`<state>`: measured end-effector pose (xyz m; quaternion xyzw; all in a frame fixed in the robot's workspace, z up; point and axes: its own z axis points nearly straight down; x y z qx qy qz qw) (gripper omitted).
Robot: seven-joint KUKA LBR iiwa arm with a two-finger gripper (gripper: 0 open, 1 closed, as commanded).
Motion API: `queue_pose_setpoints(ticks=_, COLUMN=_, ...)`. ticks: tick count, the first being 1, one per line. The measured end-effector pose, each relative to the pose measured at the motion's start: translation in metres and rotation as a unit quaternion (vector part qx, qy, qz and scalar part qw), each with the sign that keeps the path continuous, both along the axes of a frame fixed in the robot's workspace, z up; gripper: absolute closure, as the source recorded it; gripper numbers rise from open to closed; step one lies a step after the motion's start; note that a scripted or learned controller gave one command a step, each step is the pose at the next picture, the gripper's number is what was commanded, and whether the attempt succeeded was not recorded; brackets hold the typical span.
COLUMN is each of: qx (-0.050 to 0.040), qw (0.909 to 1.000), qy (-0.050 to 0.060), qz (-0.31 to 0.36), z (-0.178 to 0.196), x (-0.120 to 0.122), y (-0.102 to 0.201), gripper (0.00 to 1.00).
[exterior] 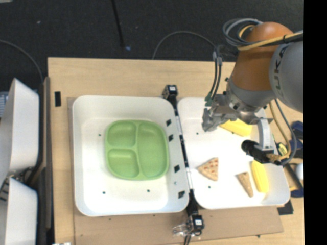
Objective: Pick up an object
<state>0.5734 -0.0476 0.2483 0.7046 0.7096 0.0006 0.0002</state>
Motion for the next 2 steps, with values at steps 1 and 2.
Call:
queue_pose_setpoints(ticks=1, qx=0.0002, qw=1.0000, qy=-0.001, qz=0.000, z=0.009, x=0.001, y=0.055, gripper=1.00)
queue_pose_setpoints(ticks=2, qx=0.0004, qw=1.0000, qy=0.000, qz=0.001, z=0.014, x=0.002, y=0.111, gripper=1.00)
